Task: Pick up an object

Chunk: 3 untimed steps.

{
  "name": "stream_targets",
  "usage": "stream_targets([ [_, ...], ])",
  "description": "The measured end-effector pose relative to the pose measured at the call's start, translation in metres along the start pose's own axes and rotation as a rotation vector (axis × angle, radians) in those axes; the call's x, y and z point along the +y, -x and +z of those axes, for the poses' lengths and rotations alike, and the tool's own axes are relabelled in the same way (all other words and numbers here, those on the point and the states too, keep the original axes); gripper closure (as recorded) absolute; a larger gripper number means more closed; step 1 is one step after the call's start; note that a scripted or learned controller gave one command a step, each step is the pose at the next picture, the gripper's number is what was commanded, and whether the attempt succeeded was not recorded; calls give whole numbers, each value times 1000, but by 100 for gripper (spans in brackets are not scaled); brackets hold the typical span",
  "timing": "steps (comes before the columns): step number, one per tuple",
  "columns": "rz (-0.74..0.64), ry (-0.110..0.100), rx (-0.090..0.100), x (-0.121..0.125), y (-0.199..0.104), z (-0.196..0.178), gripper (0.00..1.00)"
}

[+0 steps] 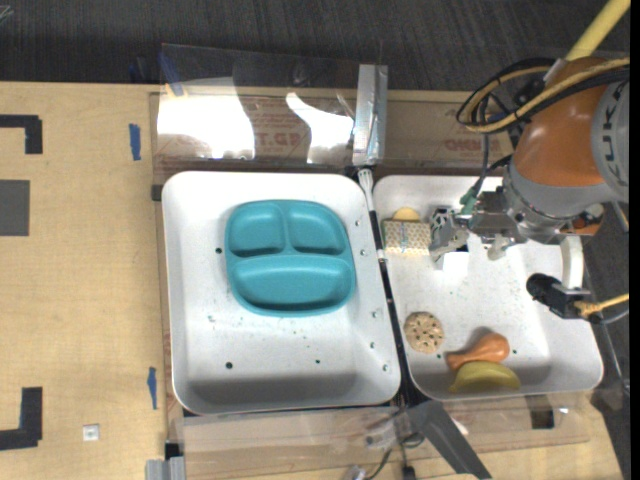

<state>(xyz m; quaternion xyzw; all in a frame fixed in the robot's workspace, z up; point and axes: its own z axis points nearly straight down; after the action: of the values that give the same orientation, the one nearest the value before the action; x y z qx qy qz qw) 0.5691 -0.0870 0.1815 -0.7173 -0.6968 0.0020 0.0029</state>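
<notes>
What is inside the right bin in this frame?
The right bin holds a round cookie, an orange pear-shaped piece beside a yellow-green piece, a waffle-like square and a small yellow item. The gripper and arm cover the bin's upper right.

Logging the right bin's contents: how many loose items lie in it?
4: a cracker and small yellowish piece at its upper left, a cookie and orange-yellow gourd near its bottom. The arm may hide more.

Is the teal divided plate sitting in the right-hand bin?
No, the teal divided plate lies in the left bin; the right bin holds the cookie.
</notes>
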Motion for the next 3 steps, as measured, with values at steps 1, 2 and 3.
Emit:
stream_targets([
  [1, -68, 28, -5, 62, 26, 78, 0],
  [2, -69, 28, -4, 62, 25, 69, 100],
  [3, -154, 12, -3, 33, 20, 4, 100],
])
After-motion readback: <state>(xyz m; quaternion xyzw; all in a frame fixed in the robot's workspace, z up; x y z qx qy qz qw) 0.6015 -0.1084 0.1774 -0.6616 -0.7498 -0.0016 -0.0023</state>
